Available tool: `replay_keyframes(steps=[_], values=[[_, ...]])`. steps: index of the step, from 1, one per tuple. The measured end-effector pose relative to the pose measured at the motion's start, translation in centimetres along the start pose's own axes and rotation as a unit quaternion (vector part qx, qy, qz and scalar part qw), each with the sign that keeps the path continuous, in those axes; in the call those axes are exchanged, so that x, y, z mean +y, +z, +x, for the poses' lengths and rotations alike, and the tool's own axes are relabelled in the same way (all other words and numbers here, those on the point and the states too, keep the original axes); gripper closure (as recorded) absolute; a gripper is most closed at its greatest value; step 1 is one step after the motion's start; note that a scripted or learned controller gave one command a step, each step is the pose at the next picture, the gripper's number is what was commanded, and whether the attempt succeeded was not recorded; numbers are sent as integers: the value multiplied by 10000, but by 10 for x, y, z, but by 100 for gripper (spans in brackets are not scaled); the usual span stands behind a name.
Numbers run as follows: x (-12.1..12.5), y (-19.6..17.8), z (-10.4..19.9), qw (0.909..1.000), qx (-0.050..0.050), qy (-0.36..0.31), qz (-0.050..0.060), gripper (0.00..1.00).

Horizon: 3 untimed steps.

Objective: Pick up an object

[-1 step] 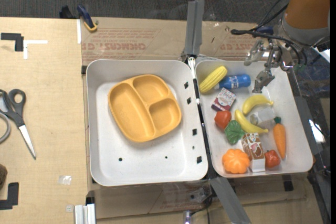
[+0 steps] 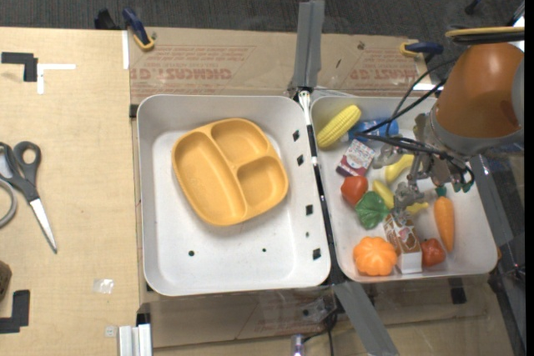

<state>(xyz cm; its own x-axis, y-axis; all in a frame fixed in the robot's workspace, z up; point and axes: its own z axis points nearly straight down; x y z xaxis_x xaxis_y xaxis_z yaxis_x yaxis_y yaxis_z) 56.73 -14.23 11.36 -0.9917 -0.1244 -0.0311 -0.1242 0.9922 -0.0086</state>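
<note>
The end effector [image 2: 415,194] hung over the right bin [image 2: 480,263] among toy foods, beside a carrot [image 2: 445,221]; its grip state could not be told.

Wooden bench [image 2: 67,263] bears 2 white bins [image 2: 154,263], scissors [image 2: 32,188] at left, cardboard sheet [image 2: 209,62] behind.

Plate [image 2: 230,171] in left bin [image 2: 158,263]; toy food [image 2: 374,256] in right bin [image 2: 480,250].
</note>
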Motion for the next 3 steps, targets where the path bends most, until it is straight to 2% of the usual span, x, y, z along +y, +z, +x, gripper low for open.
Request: replay_keyframes(steps=[1, 2, 3], values=[[41, 13, -49, 9999, 41, -137, -21, 0], [22, 12, -9, 9997, 46, -241, -18, 0], [44, 19, 78, 9992, 145, 379, -37, 0]])
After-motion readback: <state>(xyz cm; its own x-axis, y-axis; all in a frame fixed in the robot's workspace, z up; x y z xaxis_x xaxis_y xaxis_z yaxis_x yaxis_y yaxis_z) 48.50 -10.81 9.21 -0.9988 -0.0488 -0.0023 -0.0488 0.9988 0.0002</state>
